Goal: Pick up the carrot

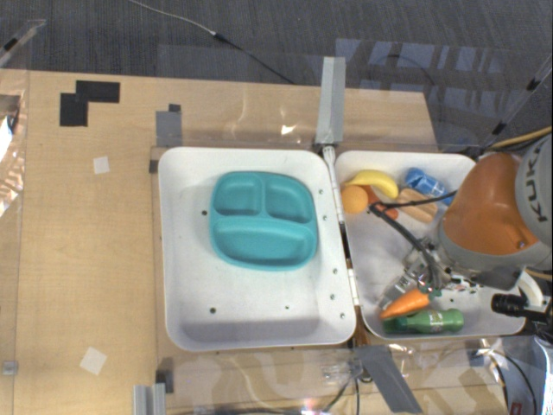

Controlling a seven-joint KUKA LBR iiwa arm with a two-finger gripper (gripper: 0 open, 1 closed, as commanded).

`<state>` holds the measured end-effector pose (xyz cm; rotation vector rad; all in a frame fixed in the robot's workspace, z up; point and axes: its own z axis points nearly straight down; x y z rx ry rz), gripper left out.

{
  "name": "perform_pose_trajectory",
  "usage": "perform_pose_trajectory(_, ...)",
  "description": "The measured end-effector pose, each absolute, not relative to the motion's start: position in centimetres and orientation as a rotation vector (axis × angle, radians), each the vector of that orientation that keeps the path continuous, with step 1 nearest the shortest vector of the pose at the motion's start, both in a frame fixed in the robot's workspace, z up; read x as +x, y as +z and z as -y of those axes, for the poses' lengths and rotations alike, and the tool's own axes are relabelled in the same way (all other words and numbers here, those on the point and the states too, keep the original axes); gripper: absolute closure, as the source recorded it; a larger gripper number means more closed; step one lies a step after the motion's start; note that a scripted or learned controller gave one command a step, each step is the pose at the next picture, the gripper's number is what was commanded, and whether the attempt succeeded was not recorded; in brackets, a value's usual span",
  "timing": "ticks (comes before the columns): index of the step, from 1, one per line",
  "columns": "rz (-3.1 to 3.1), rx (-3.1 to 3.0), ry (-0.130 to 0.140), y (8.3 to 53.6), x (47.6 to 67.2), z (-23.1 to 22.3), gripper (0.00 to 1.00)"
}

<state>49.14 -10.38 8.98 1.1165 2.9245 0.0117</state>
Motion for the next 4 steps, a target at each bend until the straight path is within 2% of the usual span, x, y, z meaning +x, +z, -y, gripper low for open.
perform_pose_trajectory(1, -2.917, 1.102, 0.015, 10.3, 49.6, 10.3, 1.0)
perform_pose_trajectory(2, -2.918, 1.103, 0.015, 10.2, 49.5, 10.3, 0.0)
perform_pose_trajectory(3, -2.813, 1.385, 0.004, 9.2, 59.9, 10.3, 0.0)
perform_pose_trajectory(4, -2.968, 0.995, 0.004, 18.8, 53.5, 7.3, 0.0)
